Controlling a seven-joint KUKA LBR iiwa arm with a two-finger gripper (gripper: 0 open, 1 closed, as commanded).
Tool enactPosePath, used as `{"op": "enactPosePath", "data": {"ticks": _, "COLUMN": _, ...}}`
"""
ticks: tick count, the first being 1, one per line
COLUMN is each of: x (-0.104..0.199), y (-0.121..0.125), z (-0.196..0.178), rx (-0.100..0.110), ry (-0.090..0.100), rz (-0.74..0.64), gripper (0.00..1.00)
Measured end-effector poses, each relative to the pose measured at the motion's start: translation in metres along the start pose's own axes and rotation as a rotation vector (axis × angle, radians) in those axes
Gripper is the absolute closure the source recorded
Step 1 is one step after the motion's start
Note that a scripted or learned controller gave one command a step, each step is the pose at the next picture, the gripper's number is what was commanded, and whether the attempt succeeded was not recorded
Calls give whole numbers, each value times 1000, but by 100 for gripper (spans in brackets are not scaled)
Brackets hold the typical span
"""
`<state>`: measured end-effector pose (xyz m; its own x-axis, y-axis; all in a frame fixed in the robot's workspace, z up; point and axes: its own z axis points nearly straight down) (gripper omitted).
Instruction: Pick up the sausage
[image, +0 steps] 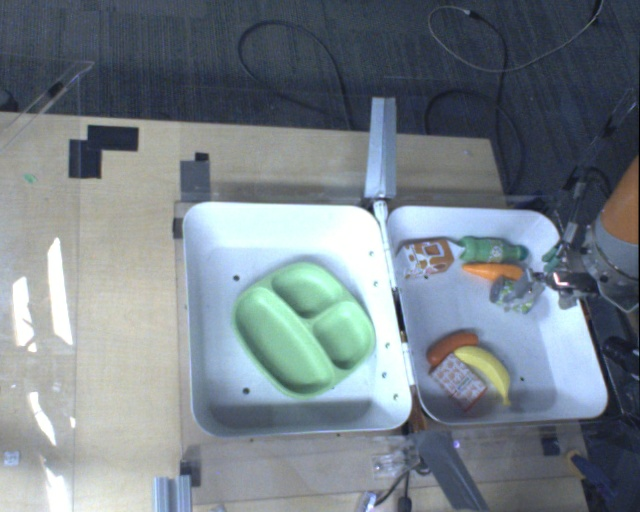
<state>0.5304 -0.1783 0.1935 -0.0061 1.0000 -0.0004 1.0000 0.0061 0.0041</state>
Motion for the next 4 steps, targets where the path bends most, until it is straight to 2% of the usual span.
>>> {"op": "enactPosePath", "data": {"ticks": 1, "x": 0, "y": 0, "z": 0, "rx": 0, "ry": 0, "rz": 0, "gripper": 0}}
{"op": "enactPosePath", "data": {"ticks": 2, "x": 51, "y": 17, "z": 92, "rx": 0, "ry": 1, "rz": -443, "gripper": 0}}
{"op": "enactPosePath", "data": {"ticks": 3, "x": 85, "y": -4, "z": 104, "rx": -9, "ry": -3, "rz": -313, "gripper": 0}}
{"op": "enactPosePath", "data": {"ticks": 4, "x": 55, "y": -22, "z": 104, "rx": -11, "ry": -3, "rz": -463, "gripper": 0}}
